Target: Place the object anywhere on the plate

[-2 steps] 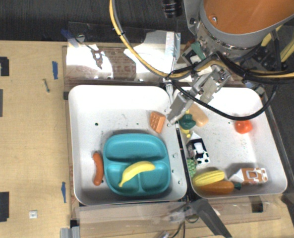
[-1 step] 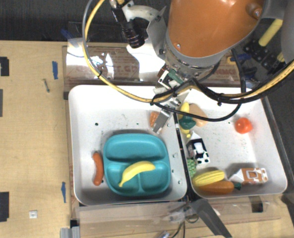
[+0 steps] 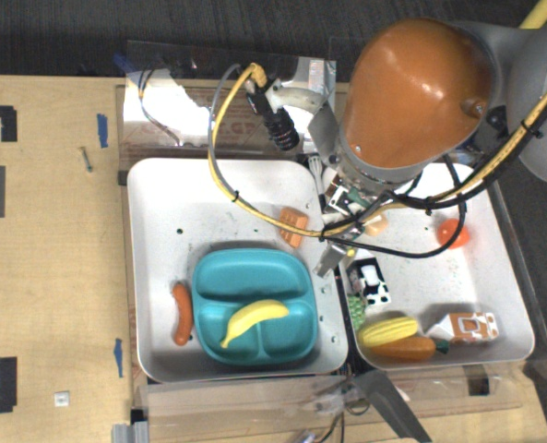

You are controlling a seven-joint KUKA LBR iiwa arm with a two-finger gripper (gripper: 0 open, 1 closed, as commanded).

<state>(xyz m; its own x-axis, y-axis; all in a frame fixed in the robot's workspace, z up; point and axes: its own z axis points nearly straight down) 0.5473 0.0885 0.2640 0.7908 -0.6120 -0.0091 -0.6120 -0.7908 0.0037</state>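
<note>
The arm [image 3: 421, 90] enters from the right; its orange band fills the upper right and hangs over the seam between the two bins. The gripper [image 3: 347, 220] sits below it amid cables, above the inner edge of the right bin; whether it is spread or closed cannot be told, and nothing is seen held in it.

The left bin [image 3: 162, 201] holds a teal divided plate [image 3: 255, 280] in its near half. A yellow banana [image 3: 253, 321] lies on the plate, in the near compartments, slanting from near left to far right. A red-orange sausage [image 3: 183, 314] lies on the bin floor just beside the plate's left edge. A small orange ridged piece [image 3: 294, 225] lies on the bin floor beyond the plate's far right corner, near the gripper.

The right bin [image 3: 504, 284] holds a yellow corn cob [image 3: 389, 329] touching an orange carrot [image 3: 404, 347] at its near edge, an orange-and-white toy [image 3: 469, 326] to their right, a black-and-white item [image 3: 372, 284] near the left wall, and a small orange-red object [image 3: 452, 232] farther back.

A yellow cable [image 3: 219, 146] loops over the far end of the left bin.
</note>
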